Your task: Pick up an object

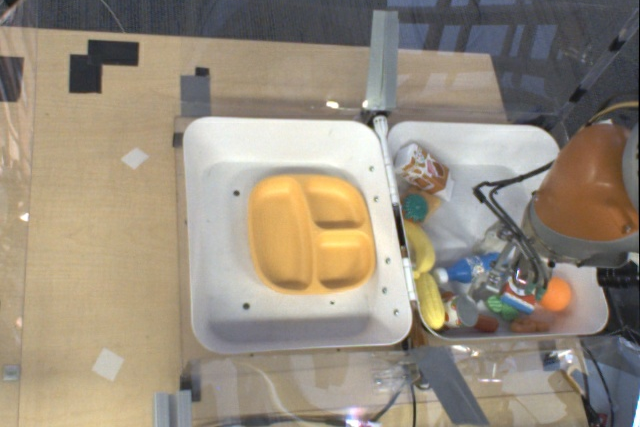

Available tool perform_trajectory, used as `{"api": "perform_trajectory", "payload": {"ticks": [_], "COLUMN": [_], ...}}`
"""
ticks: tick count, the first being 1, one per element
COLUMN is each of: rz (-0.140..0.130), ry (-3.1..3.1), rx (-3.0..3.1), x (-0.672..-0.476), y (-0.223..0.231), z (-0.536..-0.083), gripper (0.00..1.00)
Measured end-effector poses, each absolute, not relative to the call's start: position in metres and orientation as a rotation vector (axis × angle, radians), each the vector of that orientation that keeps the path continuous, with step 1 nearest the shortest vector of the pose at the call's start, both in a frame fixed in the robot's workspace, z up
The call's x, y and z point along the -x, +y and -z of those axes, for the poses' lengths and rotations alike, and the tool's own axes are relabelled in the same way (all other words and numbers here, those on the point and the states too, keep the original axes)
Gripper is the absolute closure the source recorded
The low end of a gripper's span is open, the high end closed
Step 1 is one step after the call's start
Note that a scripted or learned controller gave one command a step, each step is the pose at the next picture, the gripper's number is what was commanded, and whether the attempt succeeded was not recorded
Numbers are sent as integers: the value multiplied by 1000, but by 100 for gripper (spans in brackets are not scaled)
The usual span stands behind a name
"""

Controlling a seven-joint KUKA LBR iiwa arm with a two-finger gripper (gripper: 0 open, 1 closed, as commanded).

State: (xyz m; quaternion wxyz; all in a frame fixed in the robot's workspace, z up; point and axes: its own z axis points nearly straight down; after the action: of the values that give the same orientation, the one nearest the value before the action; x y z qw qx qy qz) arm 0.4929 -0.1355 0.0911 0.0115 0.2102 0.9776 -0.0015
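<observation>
My gripper [492, 283] is low in the right bin [500, 147], down among a pile of small toys near its front edge. Right beside it lie a blue object [462, 270] on its left, a red-and-white item [517, 301] under it and an orange ball [556, 293] on its right. Two yellow pieces [421, 252] [431, 301] lie along the bin's left wall, with a teal ball [414, 207] and a brown-and-white snack packet [424, 170] further back. The arm's orange band [590, 187] looms over the bin's right side and hides part of it.
The left bin [215, 215] holds a yellow divided plate [310, 233] in its middle. A grey post [381, 60] stands behind the wall between the two bins. Black cables [500, 187] loop from the wrist over the right bin's back half.
</observation>
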Motion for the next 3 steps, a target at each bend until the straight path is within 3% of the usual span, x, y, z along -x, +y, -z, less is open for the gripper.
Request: {"api": "perform_trajectory", "payload": {"ticks": [1, 2, 3], "rz": [-3, 0, -6], "ry": [3071, 3034, 2943], "rx": [-568, -726, -1054], "x": [-492, -493, -492], "y": [-97, -150, -158], "z": [-146, -91, -90], "gripper": [0, 0, 0]}}
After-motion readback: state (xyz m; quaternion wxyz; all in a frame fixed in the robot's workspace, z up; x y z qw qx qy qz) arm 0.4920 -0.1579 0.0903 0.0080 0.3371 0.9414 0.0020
